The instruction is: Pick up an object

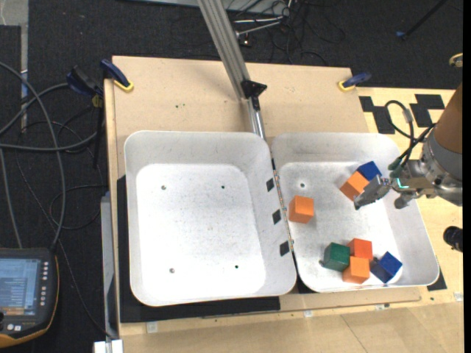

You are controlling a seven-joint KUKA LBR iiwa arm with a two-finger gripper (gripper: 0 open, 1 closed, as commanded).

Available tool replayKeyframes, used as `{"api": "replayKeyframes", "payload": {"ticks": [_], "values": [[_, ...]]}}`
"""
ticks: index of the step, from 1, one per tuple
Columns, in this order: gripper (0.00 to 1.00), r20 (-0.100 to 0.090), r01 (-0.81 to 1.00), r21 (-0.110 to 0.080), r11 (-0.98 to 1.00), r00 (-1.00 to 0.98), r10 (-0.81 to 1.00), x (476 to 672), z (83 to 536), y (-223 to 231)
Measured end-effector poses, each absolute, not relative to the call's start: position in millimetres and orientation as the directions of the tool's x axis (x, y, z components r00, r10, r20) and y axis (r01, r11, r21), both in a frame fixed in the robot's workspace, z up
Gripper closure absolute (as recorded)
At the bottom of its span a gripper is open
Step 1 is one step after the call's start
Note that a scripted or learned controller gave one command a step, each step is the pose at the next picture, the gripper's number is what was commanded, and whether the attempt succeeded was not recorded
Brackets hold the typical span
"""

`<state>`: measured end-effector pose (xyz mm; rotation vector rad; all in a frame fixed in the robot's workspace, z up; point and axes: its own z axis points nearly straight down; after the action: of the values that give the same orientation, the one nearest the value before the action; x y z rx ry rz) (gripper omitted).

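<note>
Orange wooden cube [354, 184] sits touching the grey two-finger gripper [368, 194]; jaw state unclear, grasp unconfirmed; next needs a secure close, then lift

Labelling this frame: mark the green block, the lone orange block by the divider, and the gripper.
green block [338, 256], camera view, top face.
lone orange block [301, 209], camera view, top face.
gripper [366, 195], camera view, midway between fingertips.

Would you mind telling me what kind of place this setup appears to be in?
Most likely a robotics lab or test cell. A wooden bench is clamped at its corners and bears two white bins, a robot arm reaches in, loose cables trail over the dark floor, and a teach pendant lies nearby.
</note>
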<state>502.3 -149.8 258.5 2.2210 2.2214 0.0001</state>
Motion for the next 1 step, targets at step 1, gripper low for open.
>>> {"api": "replayKeyframes", "payload": {"ticks": [1], "values": [[0.0,0.001,1.0,-0.004,-0.001,0.001,1.0,498.8,214.6,-146.1]]}}
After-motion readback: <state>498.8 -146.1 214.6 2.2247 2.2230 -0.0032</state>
